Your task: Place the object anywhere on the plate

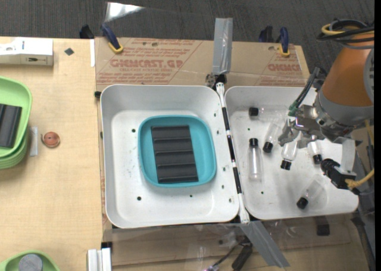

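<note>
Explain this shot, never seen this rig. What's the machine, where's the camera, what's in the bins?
One camera looks down at a slant on a bench with two shallow white bins. The grey and orange robot arm reaches in from the right, and its pincer hangs over the right bin. That bin holds several small clear vials with black caps; one vial lies near the bin's left side. The left bin holds a teal plate with a dark ridged insert. The vials are meant to go onto that plate. Whether the pincer grips anything is unclear.
</note>
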Controlling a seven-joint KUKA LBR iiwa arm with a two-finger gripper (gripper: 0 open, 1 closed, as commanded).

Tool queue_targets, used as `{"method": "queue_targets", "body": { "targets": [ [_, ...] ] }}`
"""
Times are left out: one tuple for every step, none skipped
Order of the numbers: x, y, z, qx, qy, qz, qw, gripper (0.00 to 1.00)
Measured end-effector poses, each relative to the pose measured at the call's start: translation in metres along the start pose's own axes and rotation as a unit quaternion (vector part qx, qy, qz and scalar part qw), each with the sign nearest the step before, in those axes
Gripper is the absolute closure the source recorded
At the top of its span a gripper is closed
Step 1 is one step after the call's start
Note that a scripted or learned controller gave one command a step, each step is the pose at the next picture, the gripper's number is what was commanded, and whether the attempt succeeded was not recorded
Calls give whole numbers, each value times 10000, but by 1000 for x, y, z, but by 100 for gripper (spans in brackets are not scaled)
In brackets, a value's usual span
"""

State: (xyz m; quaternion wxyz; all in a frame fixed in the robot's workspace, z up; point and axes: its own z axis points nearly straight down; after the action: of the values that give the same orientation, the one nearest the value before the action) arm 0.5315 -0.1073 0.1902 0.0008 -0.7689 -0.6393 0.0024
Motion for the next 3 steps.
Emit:
{"method": "queue_targets", "body": {
  "targets": [
    [47,0,-7,-4,5,-1264,9920,100],
    [105,-49,0,-2,6,-2059,9786,100],
    [105,-49,0,-4,5,-2058,9786,0]
  ]
}}
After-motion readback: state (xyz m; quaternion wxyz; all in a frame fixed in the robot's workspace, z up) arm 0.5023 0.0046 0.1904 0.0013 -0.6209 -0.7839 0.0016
